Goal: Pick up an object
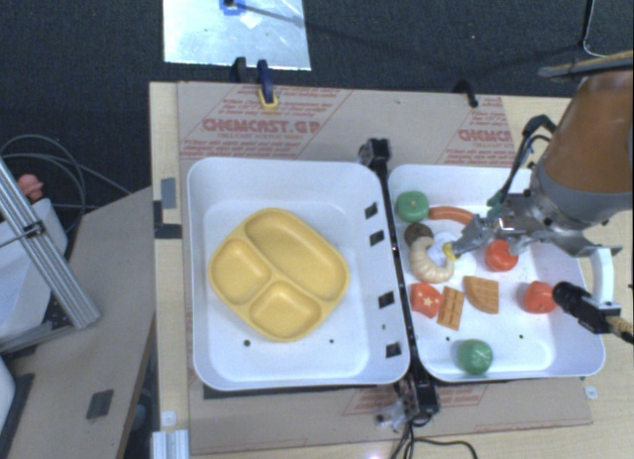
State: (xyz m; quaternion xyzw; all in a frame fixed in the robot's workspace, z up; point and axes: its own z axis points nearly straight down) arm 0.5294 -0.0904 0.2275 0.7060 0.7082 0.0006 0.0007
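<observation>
Jaws (pixel 474 238) just right of cream curved piece (pixel 432 265) — apart.

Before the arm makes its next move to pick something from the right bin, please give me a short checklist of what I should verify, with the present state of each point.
1. Gripper is over the right bin, where the toys lie: ok.
2. Something is held between the fingers: cannot tell; the view is too small there.
3. A target is close: ok. The cream curved piece and the orange-red round piece lie right by the fingertips.
4. Target stands apart from its neighbours: not ok. The cream curved piece touches a brown piece, and the toys crowd together here.
5. Easier targets exist: ok. The green ball lies alone near the front wall.
6. Yellow tray in the left bin is out of the way: ok.
</observation>
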